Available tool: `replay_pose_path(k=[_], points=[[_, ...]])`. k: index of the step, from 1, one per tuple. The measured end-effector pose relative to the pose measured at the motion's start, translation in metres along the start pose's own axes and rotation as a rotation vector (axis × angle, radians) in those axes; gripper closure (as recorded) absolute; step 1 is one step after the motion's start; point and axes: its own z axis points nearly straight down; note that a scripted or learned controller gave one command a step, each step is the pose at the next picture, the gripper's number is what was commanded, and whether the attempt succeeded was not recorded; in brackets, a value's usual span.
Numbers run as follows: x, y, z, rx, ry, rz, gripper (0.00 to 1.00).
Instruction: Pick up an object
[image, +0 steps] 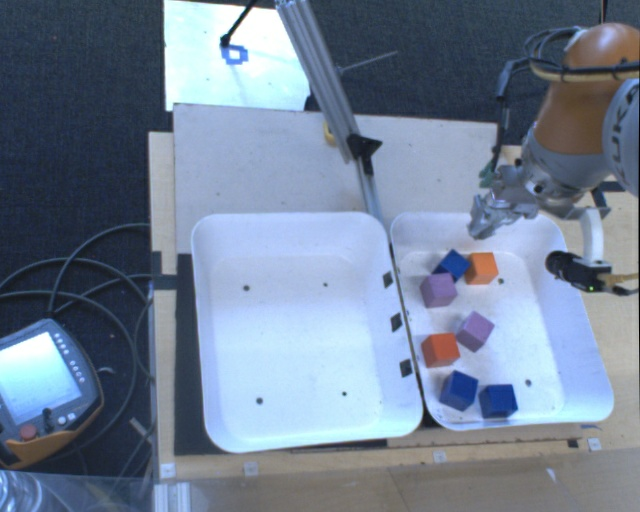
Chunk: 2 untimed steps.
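Note:
The right bin (580, 350) holds several small cubes. A blue cube (453, 264) and an orange cube (482, 268) lie at its far end, with a purple cube (437, 290) just in front of them. Further forward sit another purple cube (475, 330), an orange cube (440, 349) and two blue cubes (459, 389) (497, 400). My gripper (486, 224) hangs over the far edge of the right bin, a little above and behind the blue and orange pair. Nothing shows between its fingers.
The left bin (215, 300) stands beside the right one, sharing a middle rim. A slanted metal rod (325, 80) crosses the board behind the bins. A teach pendant (40, 385) and cables lie off the bench at the left.

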Motion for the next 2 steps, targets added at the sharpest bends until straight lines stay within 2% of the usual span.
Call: replay_pose_path(k=[2], points=[[0.107,-0.011,0.023,0.002,0.001,-0.001,1.0]])
